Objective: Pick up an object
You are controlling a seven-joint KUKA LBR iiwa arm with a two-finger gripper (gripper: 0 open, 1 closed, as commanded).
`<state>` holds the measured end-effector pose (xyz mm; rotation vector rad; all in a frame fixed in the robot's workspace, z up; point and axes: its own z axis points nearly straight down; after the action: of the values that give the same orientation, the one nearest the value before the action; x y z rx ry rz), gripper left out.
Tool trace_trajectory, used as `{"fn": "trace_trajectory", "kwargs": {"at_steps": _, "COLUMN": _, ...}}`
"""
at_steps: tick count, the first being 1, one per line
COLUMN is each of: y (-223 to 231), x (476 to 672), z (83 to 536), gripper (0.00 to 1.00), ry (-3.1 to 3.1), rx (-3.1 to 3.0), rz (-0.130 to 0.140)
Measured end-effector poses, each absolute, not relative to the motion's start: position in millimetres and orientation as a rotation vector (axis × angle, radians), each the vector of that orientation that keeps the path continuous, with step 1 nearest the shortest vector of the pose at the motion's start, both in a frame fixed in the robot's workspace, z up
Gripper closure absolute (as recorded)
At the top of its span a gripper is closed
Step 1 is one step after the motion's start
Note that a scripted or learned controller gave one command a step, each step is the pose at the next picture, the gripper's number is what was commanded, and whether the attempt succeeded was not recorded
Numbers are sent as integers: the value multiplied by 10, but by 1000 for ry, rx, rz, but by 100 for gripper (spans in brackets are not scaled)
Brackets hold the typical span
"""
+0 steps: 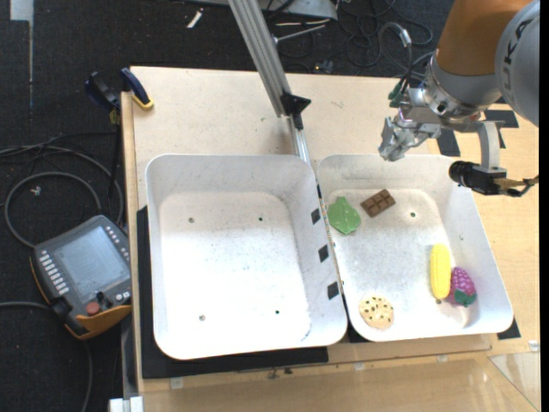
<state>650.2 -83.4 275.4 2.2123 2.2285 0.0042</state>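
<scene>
A round, tan cookie (376,312) dotted with dark chips lies nearest the camera, flat on the floor of the right bin (489,256) close to its front rim. Further right, a yellow corn cob (439,270) with a ribbed, glossy plastic look lies lengthwise, and a knobbly purple bunch of grapes (462,285) with a green tip sits touching its right side, both against the bin's right wall. Toward the back of the same bin, a flat, leaf-shaped green piece (345,215) lies near the left wall, and just beside it to the right lies a small brown chocolate bar (377,202), a rectangle scored into squares and turned at a slant.

The left bin (171,178) is the same shallow white tray with rounded corners; its floor is finely speckled and bears a few small dark dots. The two bins meet along a central seam marked by small black clips. Both rest on a pale wooden bench (214,110).

The gripper (396,144), of grey metal, hangs over the back rim of the right bin, above and behind the chocolate bar and apart from every object. Whether its fingers stand apart or together cannot be told from this angle; nothing is seen between them. Above it rises the arm's orange band (480,24).

A slim aluminium rail (257,41) slants across the bench, and a grey teach pendant (81,269) with orange edging lies on the dark floor at left.
</scene>
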Motion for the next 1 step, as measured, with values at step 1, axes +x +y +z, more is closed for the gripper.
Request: {"fn": "trace_trajectory", "kwargs": {"at_steps": 1, "y": -258, "x": 6595, "z": 2552, "gripper": 100, "ry": 2232, "rx": 2214, "rz": 0}}
